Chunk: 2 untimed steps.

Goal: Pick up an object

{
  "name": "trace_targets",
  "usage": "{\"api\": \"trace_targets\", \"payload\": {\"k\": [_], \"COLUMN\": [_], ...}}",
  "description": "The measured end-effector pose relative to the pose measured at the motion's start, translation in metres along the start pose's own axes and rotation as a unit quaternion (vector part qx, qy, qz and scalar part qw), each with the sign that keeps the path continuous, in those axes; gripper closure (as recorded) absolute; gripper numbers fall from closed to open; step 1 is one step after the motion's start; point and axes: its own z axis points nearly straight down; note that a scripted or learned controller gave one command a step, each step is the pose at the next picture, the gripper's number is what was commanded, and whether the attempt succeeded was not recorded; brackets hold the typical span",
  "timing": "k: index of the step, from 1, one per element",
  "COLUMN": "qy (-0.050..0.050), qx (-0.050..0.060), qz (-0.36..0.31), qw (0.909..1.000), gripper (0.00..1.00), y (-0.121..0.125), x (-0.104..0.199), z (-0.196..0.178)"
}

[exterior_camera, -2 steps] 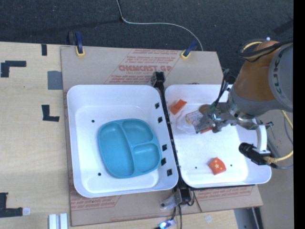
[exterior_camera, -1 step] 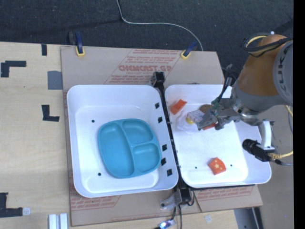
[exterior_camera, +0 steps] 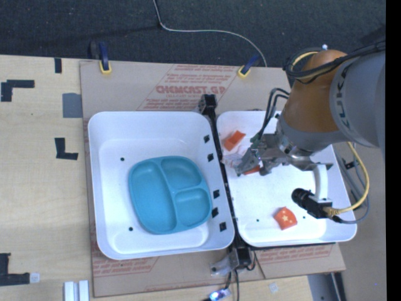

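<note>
A cardboard-covered surface (exterior_camera: pixel 188 89) bears two white bins. The left bin (exterior_camera: pixel 100 168) holds a blue divided plate (exterior_camera: pixel 169 193). In the right bin (exterior_camera: pixel 338 231), the claw (exterior_camera: pixel 250 163) sits low at centre frame, just below an orange block (exterior_camera: pixel 234 139); a red block (exterior_camera: pixel 285 218) lies well apart, lower right. Something reddish shows at the claw's tip, too blurred to identify.

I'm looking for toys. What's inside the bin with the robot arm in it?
In the right bin: an orange piece near the divider and a red-orange block near the front. The arm covers part of the floor.
</note>
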Motion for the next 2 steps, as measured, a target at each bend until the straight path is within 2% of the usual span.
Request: {"api": "trace_targets", "payload": {"k": [1,2], "qy": [0.0,0.0], "qx": [0.001,-0.001], "qz": [0.0,-0.001], "qw": [1.0,1.0], "gripper": [1.0,1.0], "y": [-0.015,-0.026], "x": [0.048,0.101], "z": [0.005,-0.012]}}
